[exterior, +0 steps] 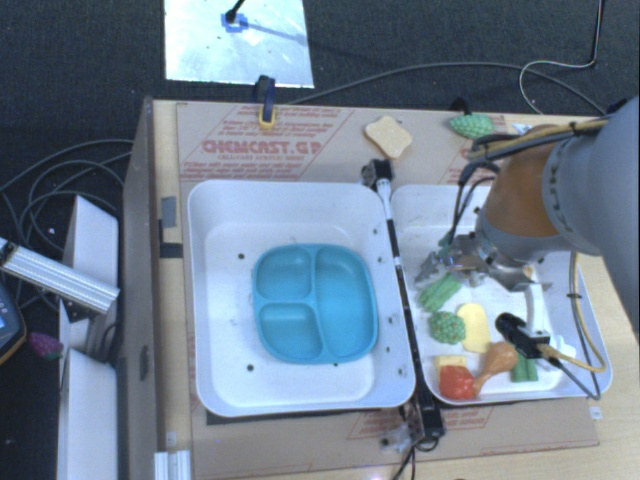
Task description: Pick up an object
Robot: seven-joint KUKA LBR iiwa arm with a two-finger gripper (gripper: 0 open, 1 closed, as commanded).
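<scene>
Gripper [447,266]: positioned in right shallow white bin [420,208], above ridged green plastic vegetable [437,293]; its opening state cannot be told.

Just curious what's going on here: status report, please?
Gripper low in right bin, over green toy vegetable. Nothing seen held. Toy food crowded close; blue tray in left bin.

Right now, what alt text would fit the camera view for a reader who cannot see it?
The robot arm reaches from the right over the right bin, its end effector just above a green toy vegetable among other toy foods. The left bin holds a blue divided plate.
</scene>
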